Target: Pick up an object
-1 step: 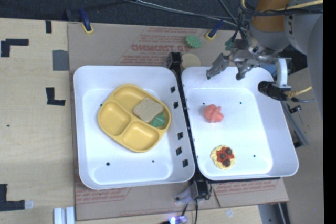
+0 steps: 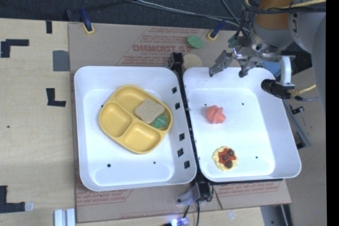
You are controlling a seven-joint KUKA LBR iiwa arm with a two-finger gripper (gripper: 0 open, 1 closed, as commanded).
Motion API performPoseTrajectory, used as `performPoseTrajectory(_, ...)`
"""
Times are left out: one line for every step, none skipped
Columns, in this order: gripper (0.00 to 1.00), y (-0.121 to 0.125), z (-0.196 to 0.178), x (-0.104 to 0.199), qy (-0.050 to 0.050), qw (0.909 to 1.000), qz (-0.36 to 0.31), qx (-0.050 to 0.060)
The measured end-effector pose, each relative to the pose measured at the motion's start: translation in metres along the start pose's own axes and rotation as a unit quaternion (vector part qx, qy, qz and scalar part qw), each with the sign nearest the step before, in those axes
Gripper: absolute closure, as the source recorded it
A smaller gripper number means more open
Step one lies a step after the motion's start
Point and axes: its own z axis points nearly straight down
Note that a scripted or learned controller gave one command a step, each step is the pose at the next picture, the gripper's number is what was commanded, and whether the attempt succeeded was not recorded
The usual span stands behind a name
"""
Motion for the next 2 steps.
performPoseTrajectory(0.0, 0.006, 0.059, 0.007, -0.001, 1.0, 0.0, 0.002)
performPoseTrajectory(0.0, 0.007, 0.122, 0.002, -0.001, 1.0, 0.0, 0.001)
